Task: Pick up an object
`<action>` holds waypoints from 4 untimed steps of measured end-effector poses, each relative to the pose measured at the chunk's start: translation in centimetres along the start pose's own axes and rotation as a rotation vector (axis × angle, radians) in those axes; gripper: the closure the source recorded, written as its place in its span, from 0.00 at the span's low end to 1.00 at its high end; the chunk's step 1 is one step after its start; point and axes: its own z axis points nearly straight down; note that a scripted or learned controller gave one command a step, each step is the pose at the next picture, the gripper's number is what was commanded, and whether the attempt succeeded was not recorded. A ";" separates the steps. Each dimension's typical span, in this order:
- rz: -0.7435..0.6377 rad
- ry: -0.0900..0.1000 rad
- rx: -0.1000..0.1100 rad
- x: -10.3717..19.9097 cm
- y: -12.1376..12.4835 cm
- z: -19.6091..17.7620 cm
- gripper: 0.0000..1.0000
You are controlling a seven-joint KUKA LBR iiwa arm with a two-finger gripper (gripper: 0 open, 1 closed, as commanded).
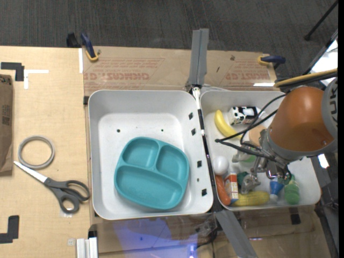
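Note:
The right bin (301,200) holds a yellow banana (223,123), a black-and-white cow toy (243,114), a white egg (221,164), an orange carrot (221,190), a small red-and-white box (233,186), a corn cob (250,199), a blue cup (276,187) and a green item (292,192). My gripper (263,177) is low in this bin, just above the corn cob and between the box and the blue cup. The orange wrist band (300,118) hides the bin's right middle. I see nothing clearly lifted.
The left bin (107,106) holds a teal divided plate (152,172). On the bench at the left lie scissors (56,186) and a tape roll (36,151). Black cables (236,138) trail from the wrist over the right bin.

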 end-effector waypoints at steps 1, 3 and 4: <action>-0.138 0.020 -0.004 -7.4 -5.9 0.7 0.00; -0.146 0.022 -0.006 -0.5 -11.1 0.6 0.00; -0.232 0.015 -0.006 0.6 -11.8 0.5 0.00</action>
